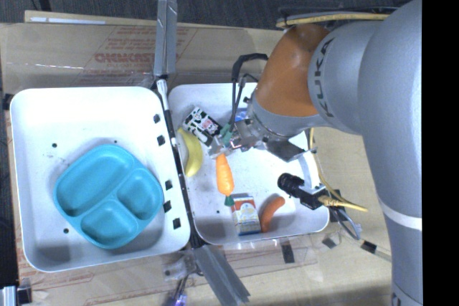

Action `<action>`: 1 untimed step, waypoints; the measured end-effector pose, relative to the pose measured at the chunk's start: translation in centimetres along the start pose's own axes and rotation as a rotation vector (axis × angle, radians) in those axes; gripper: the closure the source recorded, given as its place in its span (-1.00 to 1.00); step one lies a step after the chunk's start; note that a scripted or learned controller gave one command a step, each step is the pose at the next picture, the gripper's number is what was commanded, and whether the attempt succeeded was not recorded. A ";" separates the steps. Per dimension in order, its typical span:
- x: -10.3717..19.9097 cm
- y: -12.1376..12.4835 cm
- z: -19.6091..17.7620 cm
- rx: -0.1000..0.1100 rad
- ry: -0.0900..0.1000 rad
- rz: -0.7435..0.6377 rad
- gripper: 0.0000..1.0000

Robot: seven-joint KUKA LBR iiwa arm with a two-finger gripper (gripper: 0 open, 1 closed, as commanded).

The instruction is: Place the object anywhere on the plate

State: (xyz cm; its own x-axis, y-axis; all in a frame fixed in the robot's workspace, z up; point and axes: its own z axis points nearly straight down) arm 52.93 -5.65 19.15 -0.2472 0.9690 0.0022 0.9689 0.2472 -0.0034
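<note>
Claw is hanging low in the right bin, near its left wall, just above the carrot; can't tell its state. Banana is lying along that wall, juice carton and sausage are sitting by the near edge. Blue plate is sitting in the left bin.
</note>
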 end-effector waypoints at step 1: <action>7.0 -0.3 0.1 0.002 0.000 -0.245 1.00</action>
State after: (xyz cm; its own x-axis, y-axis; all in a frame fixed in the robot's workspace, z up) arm 50.87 1.09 19.08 -0.4752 0.8799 0.0029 0.8799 0.4752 -0.0043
